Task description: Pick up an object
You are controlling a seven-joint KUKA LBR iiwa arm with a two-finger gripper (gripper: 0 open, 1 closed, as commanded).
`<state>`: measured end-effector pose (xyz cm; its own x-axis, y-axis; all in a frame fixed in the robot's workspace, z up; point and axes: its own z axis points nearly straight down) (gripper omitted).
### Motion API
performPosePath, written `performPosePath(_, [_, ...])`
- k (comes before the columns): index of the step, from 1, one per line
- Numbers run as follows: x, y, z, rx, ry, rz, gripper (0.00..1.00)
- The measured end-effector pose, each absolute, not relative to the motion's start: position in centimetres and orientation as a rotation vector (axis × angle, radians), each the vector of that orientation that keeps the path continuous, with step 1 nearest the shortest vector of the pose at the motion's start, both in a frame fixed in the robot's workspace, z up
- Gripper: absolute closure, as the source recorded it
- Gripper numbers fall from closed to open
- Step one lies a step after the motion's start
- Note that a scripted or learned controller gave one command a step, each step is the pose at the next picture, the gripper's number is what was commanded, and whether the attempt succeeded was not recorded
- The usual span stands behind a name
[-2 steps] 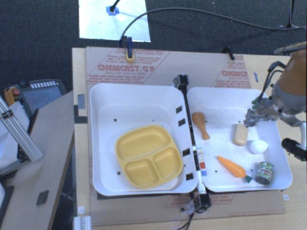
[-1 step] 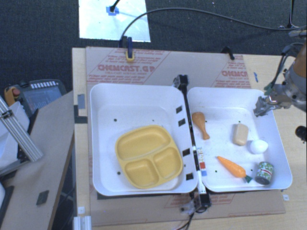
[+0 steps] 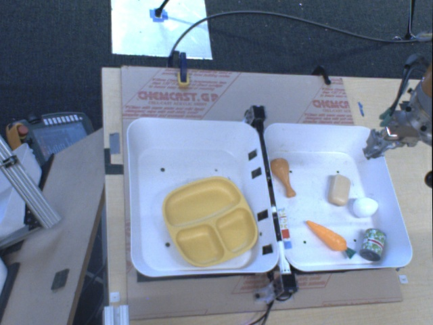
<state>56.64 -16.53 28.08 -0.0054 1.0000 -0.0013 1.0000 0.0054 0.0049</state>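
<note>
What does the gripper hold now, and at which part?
Nothing: the gripper hangs over the right bin's far right edge, apart from every object.

Fixed overhead camera slants down on two bins (image 3: 203,131).

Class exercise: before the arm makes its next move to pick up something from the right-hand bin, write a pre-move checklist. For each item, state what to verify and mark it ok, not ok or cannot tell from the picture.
1. Targets present in right bin: drumstick, beige block, egg, carrot, can: ok.
2. Gripper over a target: not ok; it sits at the bin's upper right rim.
3. Fingers ready to grasp: cannot tell.
4. Gripper free of any load: cannot tell.
5. Targets spaced for a clean grasp: not ok for egg and block, carrot and can; drumstick ok.
6. Yellow tray out of the way in left bin: ok.
</note>
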Motion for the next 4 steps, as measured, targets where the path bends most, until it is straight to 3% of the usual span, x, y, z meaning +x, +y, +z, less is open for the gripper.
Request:
performPosePath(2, [57.4, -5.6, 24.9, 2.210, 2.233, 0.004, 1.00])
performPosePath(4, [59.5, 4.6, 23.6, 2.212, 2.233, 0.004, 1.00])
